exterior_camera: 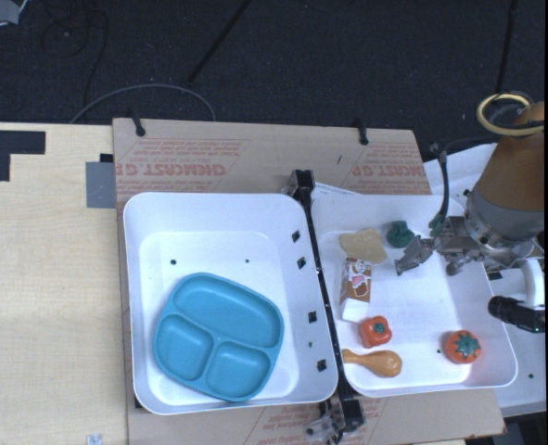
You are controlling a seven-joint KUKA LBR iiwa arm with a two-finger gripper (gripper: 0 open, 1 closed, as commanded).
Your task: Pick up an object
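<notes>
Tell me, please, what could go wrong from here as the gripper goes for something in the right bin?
1. The gripper hovers beside the small teal object and the tan piece, which sit close together; closing there could nudge one away or catch both.
2. The orange tomato-like toy looks round, so it might roll or slip.
3. The yellow gourd-shaped toy lies near the right bin front wall, leaving little room for the gripper.

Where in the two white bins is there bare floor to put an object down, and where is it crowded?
Left bin: bare strip behind the blue divided plate. Right bin: open middle between the snack packet, the orange tomato and the hand. Crowded: its left side, where the beige piece, packet, red tomato and tan gourd sit close.
</notes>
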